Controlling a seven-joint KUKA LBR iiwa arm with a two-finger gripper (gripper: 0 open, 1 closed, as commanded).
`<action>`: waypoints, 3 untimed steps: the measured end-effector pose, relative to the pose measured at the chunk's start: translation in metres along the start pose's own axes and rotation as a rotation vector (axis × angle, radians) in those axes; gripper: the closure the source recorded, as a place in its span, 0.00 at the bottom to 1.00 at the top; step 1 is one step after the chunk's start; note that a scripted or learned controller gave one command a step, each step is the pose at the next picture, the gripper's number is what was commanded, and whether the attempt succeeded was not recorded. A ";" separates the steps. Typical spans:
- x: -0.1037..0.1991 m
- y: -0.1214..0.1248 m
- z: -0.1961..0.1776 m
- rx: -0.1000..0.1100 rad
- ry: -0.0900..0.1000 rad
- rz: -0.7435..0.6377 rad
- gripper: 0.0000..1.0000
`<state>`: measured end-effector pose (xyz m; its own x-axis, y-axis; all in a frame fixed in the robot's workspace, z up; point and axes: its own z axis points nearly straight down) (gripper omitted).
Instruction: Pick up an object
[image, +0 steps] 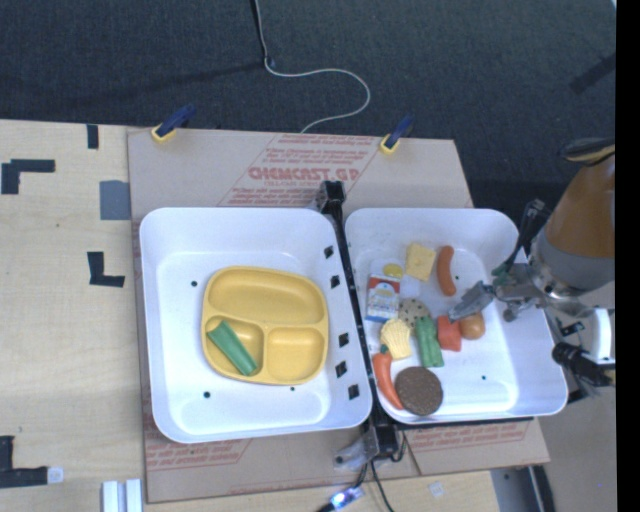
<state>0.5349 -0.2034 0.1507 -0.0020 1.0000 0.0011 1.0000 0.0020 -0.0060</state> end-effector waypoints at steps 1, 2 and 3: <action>-0.002 -0.002 0.064 0.000 0.000 0.000 0.00; -0.002 -0.001 0.065 -0.007 -0.003 0.001 0.00; -0.002 -0.001 0.055 -0.007 -0.003 0.001 1.00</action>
<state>0.5337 -0.2055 0.0957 -0.0011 1.0000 -0.0019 1.0000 0.0011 0.0007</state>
